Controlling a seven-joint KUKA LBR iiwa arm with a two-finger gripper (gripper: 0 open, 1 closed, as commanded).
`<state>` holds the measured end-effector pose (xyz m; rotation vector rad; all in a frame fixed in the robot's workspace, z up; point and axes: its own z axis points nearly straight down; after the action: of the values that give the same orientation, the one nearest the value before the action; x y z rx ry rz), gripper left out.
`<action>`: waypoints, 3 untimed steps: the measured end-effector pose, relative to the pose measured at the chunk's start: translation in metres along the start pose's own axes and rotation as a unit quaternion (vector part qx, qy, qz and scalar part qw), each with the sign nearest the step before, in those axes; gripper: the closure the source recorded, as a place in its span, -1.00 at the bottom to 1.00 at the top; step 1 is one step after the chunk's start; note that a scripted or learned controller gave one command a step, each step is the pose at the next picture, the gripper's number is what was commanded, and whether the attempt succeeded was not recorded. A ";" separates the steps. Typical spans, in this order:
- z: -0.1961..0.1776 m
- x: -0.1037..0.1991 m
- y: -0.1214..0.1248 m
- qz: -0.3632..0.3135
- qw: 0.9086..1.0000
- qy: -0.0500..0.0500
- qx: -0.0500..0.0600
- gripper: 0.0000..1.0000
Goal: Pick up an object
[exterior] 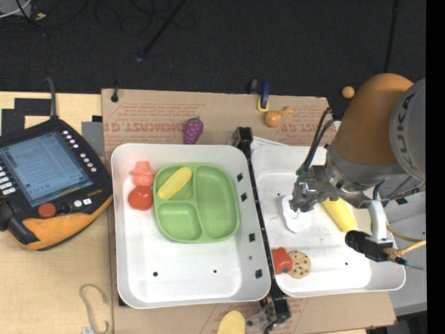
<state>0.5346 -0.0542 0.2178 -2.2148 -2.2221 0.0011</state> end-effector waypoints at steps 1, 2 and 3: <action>-0.012 0.056 0.017 -0.001 1.000 0.000 -0.001 1.00; -0.001 0.101 0.033 0.000 1.000 -0.001 -0.001 1.00; 0.001 0.136 0.043 0.001 1.000 -0.001 -0.001 1.00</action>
<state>0.5767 0.0814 0.2174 -2.2178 -2.2217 0.0012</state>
